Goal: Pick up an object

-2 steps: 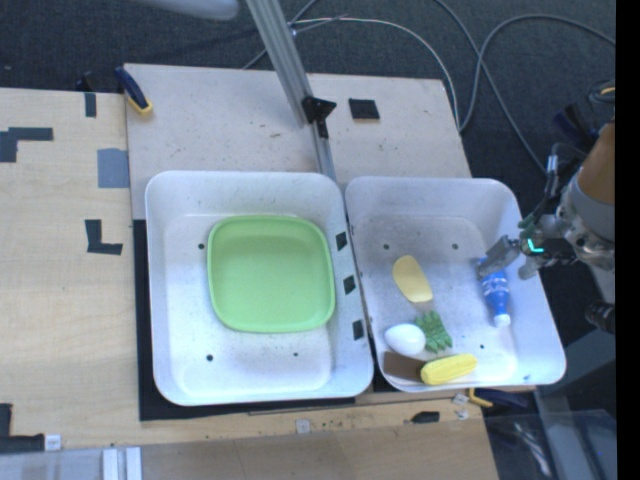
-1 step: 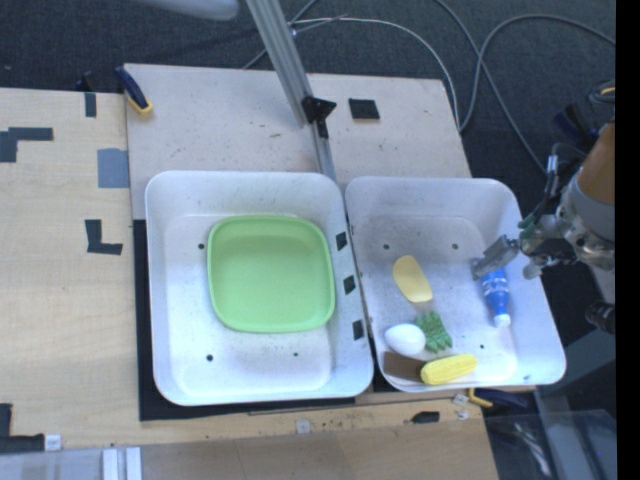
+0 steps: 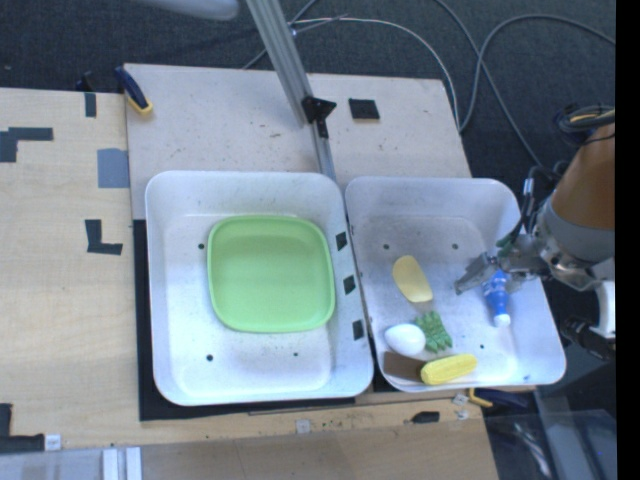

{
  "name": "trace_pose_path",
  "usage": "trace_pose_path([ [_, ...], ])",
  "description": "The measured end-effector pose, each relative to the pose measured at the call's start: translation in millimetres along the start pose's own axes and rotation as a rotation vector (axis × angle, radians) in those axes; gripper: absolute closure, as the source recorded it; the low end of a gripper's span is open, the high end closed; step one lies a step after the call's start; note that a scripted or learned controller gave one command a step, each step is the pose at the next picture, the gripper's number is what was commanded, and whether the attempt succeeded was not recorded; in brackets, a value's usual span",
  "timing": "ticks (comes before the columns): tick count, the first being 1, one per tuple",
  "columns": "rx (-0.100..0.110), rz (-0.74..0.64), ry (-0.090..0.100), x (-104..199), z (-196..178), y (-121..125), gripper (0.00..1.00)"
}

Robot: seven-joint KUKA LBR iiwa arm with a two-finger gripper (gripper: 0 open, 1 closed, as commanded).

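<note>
Claw (image 3: 487,276) beside slim blue-and-white tube (image 3: 498,299).

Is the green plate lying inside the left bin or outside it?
Inside. The green plate lies flat on the left bin's floor, with white rim visible all around it.

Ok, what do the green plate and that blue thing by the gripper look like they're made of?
The green plate looks like moulded plastic: one even matte colour, soft rounded corners, no glaze shine. The blue thing looks like a small plastic tube or bottle with a white end; it is too small to be sure. It lies in the right bin, beside the gripper.
</note>
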State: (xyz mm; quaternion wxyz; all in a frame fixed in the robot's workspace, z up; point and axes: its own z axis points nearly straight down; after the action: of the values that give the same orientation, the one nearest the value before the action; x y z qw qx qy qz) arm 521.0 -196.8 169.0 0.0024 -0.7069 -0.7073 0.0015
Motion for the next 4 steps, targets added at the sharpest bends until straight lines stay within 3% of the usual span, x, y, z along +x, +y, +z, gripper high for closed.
trace_pose_path([
  [1, 0.000, 0.001, 0.000, -10, 51, -1, 0.00],
  [2, -0.010, -0.002, -0.001, -8, 77, 0, 0.00],
  [3, -0.009, 0.001, -0.004, -10, 68, -1, 1.00],
  [4, -0.009, -0.001, -0.002, 0, 18, 2, 1.00],
])
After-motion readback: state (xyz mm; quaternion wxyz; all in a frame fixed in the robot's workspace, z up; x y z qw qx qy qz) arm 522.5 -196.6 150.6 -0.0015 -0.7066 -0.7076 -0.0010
